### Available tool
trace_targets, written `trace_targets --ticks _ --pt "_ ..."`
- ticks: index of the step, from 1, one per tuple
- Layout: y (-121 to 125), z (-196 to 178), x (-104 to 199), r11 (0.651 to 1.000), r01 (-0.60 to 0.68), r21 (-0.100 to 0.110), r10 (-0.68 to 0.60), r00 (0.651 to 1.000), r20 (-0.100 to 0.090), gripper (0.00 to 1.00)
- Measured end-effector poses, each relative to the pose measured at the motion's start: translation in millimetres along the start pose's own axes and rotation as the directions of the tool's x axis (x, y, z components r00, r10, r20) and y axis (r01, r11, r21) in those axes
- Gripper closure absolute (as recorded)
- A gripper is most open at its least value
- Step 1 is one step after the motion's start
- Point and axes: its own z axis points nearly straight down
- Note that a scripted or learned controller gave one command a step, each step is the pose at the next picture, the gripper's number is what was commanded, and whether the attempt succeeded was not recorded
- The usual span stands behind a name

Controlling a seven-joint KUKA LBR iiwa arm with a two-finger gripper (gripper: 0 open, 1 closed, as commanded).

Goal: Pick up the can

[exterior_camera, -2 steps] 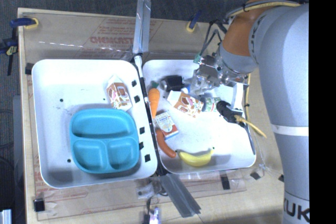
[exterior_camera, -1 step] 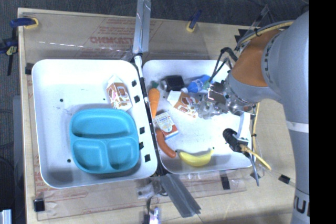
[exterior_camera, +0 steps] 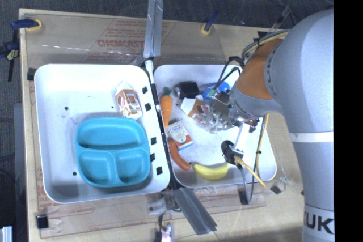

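Over the right bin point(exterior_camera: 266, 170), the gripper point(exterior_camera: 218, 116) hangs low among clutter, just beside a reddish-labelled can point(exterior_camera: 198, 110) lying near a carrot point(exterior_camera: 166, 107) and above a banana point(exterior_camera: 211, 170). Whether the jaws are spread or closed I cannot tell. Nothing looks lifted yet; grasping and raising apparently remain.

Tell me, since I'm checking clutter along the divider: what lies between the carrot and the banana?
In the camera view, between the carrot and the banana lie a small carton and a reddish sausage-like piece.
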Motion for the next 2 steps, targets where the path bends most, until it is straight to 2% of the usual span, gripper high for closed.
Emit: trace_targets --ticks 1,2 --pt "-28.8 -26.2 18.0 1.0 0.005 -0.001 -0.005 1.0 0.0 0.0" --pt "-35.6 12.7 -12.0 0.998 -0.066 -0.002 0.066 0.998 0.001 0.0"
